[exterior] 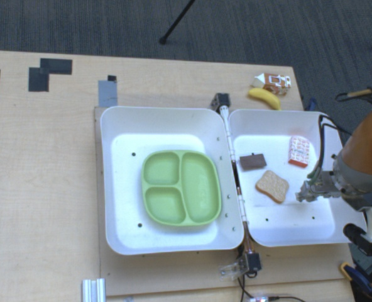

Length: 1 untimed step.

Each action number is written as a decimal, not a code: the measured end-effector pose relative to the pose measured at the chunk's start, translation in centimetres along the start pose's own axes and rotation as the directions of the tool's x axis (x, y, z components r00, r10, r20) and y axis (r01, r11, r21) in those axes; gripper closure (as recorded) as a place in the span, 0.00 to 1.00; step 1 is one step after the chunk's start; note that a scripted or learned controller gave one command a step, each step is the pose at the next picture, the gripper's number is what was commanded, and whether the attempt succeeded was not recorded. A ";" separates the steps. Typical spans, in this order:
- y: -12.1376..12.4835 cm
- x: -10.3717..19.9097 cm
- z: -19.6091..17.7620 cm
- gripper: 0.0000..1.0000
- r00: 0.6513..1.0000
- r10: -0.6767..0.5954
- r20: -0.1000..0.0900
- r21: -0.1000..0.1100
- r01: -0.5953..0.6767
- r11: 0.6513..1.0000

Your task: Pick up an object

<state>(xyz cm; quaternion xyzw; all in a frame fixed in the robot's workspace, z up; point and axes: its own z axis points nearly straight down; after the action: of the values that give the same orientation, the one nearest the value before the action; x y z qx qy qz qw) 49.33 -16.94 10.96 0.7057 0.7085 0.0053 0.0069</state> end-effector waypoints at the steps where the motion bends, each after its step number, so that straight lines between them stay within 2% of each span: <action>1: 0.0 0.0 0.0 0.00 1.000 0.000 0.000 0.000 0.000 1.000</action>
<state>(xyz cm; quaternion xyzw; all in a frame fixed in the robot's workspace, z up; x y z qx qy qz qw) 49.33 -16.94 10.96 0.7056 0.7086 0.0053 0.0070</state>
